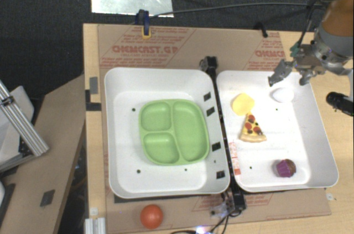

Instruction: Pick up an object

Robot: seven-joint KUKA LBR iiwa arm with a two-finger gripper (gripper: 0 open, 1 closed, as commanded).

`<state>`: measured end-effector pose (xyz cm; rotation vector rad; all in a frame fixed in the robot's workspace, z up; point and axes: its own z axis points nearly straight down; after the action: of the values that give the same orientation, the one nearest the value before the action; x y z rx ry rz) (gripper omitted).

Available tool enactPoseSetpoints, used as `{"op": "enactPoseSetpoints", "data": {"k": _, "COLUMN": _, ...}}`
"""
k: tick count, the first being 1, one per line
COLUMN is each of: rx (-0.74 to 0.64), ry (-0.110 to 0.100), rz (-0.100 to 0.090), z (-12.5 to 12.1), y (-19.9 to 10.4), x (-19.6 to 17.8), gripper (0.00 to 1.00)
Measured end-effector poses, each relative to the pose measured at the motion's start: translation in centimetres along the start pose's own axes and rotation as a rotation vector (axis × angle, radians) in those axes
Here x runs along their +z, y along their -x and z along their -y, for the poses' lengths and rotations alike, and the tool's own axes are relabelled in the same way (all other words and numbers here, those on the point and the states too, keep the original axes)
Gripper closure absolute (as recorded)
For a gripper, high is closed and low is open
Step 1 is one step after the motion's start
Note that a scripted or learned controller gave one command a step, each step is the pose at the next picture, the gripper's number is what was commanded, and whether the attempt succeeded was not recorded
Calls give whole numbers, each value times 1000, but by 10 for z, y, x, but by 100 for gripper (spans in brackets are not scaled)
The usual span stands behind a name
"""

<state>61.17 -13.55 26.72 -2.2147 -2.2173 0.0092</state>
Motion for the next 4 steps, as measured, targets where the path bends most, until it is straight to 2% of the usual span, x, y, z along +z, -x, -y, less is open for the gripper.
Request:
{"op": "enactPoseSetpoints", "data": {"k": 1, "rx": -2, "ry": 11, "rz": 2, "z": -2, "y": 0, "x": -7, "gripper": 0}}
{"op": "enactPoseSetpoints", "data": {"k": 3, "rx": 0, "ry": 9, "rz": 2, "z": -7, "y": 9, "x": 88, "gripper": 0}}
{"op": "enactPoseSetpoints", "data": {"k": 4, "rx": 0, "ry": 9, "rz": 2, "z": -13, "y": 8, "x": 148, "gripper": 0}}
